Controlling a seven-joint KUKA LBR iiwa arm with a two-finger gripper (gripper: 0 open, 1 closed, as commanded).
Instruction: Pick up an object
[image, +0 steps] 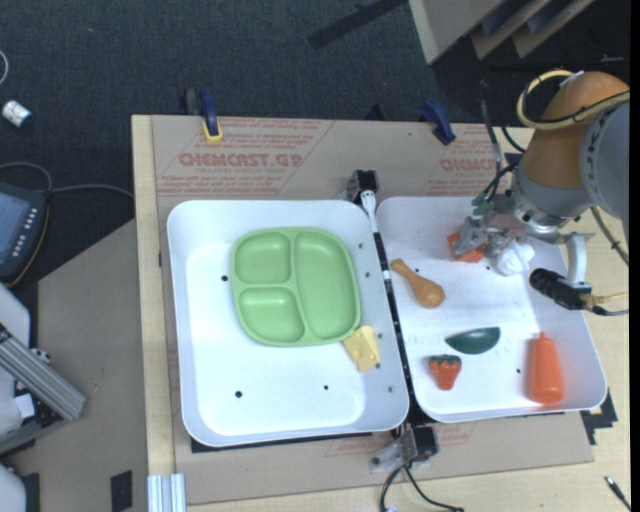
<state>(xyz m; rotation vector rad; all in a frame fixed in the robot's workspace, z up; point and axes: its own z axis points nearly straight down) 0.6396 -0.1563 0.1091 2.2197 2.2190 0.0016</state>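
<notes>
Two bins, and my pick sits at the far end of the right one.

Nearest me in the right bin lie an orange bottle, a small red strawberry and a dark green wedge; further back, a tan wooden spoon lies slantwise, bowl toward the near side. The left bin holds a green divided plate with a yellow piece at its near right corner. My gripper hangs over the far part of the right bin, right above a small orange thing and beside a white lump. I cannot tell how wide it stands. The orange thing lies just to its left, touching or almost so.
</notes>
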